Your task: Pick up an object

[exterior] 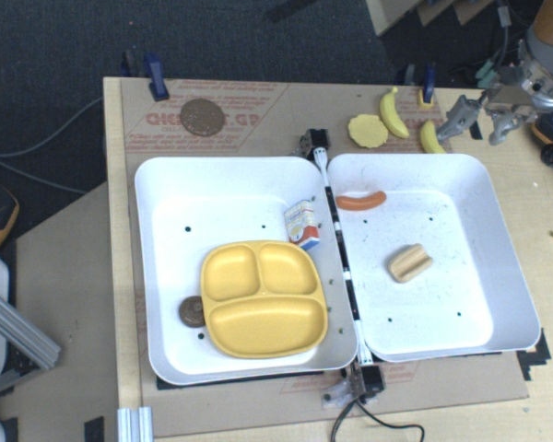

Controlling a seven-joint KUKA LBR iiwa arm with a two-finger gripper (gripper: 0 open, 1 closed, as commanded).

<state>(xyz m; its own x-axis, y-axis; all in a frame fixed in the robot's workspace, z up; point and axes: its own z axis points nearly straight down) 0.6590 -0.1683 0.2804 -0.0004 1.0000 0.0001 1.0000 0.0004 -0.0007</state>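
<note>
We see the gripper (pixel 480 122) at the upper right of the bench, above the far right corner of the right bin (pixel 498 247) and outside its rim, with its two fingers spread apart and nothing between them. Inside the right bin we find a hot dog sausage (pixel 361 201) lying near the far wall, close to the divider where the two bins meet, and a tan bread roll (pixel 409 263) near the middle of the floor; the two are well apart, and bare white floor surrounds the roll on every side. In the left bin (pixel 161 247) we see a yellow divided plate (pixel 262 297) occupying the near half, its right edge close to the bin's right wall. A small carton (pixel 302 224) stands just beyond the plate's far right corner, near the divider. A brown round disc (pixel 193 312) lies touching the plate's left edge. The far left part of this bin's floor is bare. On the bench (pixel 120 247) beyond the bins we see a banana (pixel 394 113), a yellow round piece (pixel 368 131) just beside it, and a second yellow fruit (pixel 430 137) beside the gripper.
</note>
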